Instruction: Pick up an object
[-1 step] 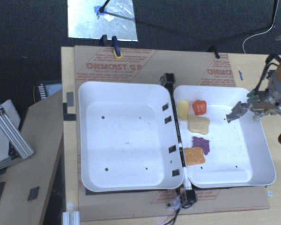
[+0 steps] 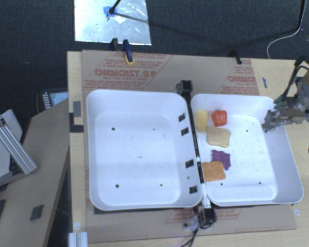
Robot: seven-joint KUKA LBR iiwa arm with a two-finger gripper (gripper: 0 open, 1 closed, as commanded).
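Left print: red lettering on the cardboard sheet point(image 2: 144, 68) under the bins, at about 11 o'clock, reads roughly "CHEMCAST G?"; the last character is unclear.
Right print: the same red lettering at about 2 o'clock on the cardboard, cut off by the right bin point(image 2: 283, 189); "CHEMC" can be made out, the rest hidden.
Other surfaces: no readable text.

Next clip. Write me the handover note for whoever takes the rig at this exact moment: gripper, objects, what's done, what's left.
Gripper: at the right bin's right rim, nothing visible between its fingers; open or shut unclear.
Objects: all five sit along the right bin's left side: yellow piece, red piece, tan piece, purple piece, orange piece.
Done: no pick yet.
Left: reach across to the cluster, grasp one, lift.
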